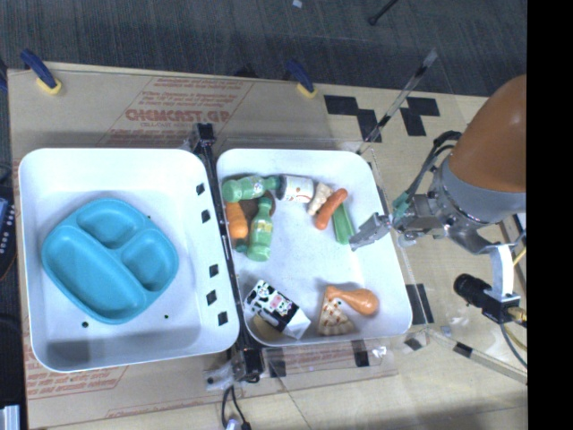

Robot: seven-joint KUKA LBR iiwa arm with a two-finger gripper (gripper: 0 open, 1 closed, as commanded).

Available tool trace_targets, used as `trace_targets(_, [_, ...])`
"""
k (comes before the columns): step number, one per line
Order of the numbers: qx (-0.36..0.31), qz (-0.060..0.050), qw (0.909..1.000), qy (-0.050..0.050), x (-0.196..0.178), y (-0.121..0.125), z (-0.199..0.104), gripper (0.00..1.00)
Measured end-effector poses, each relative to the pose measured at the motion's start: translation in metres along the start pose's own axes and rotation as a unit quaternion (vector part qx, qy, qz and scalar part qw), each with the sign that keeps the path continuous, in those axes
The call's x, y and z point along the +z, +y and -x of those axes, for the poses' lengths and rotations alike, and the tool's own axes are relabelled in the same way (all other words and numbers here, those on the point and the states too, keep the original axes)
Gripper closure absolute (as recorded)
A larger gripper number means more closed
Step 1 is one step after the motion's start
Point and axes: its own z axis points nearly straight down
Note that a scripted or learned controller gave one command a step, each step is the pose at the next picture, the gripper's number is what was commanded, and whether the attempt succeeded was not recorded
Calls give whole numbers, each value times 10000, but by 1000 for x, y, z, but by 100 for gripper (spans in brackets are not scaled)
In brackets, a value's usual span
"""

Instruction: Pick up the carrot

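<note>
You've got two carrot-like items in the right bin (387,267), so pick your target w/ care: one short orange carrot (237,222) lies against the left wall, squeezed beside the green bottles (258,213), and a slimmer orange-red one (329,209) lies at a slant nearer the middle-right, touching a green stick (342,226) on one side and a small white-and-tan piece (311,194) on the other. The end effector (369,232) sits over the bin's right rim, just beside that green stick, and nothing is between its fingers; whether they're spread or pressed together I can't tell from this angle, too small & foreshortened. It's parked there prob. because the arm (488,164) comes in from the right, so the slimmer carrot is the nearest reach. Crowding is your risk: neighbours touch it on both sides, so a closing grip could catch the stick instead. The left bin (36,177) carries only a blue divided plate (107,258), well apart from the action. Toward the front of the right bin lie a black-and-white carton (271,305) and a tan-orange lump (351,303), clear of the approach. Worktop (143,106) around the bins is brown board.
</note>
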Motion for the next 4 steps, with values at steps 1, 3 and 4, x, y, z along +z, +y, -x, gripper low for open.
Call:
trace_targets(1, [1072,-41,9942,20,130,0,23,0])
trace_targets(3, [-51,-1,10000,29,170,-3,21,0])
trace_targets(4, [1233,6,9924,4,141,-4,24,0])
